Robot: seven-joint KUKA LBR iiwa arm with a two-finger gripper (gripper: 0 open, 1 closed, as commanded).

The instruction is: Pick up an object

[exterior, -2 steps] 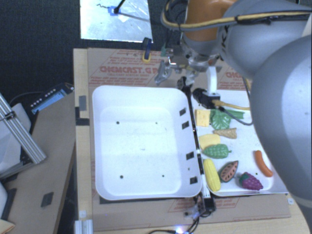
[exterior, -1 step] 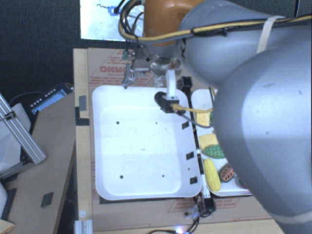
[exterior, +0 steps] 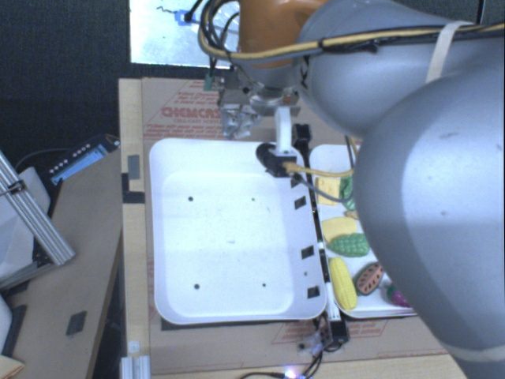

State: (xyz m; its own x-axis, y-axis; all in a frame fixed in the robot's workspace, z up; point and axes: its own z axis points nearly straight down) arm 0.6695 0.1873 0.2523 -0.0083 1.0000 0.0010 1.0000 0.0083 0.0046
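My gripper hangs over the far edge of the left white bin, under the orange wrist band. Nothing shows between its fingertips. In the right bin lie several toy foods: a yellow corn cob, a green bumpy piece, a pale yellow piece, a brown spotted item and a green and yellow piece. The big grey arm hides most of the right bin.
A cardboard sheet lies under both bins. Black clips line the divider between the bins. An aluminium rail and a blue-lit device sit at the left of the bench.
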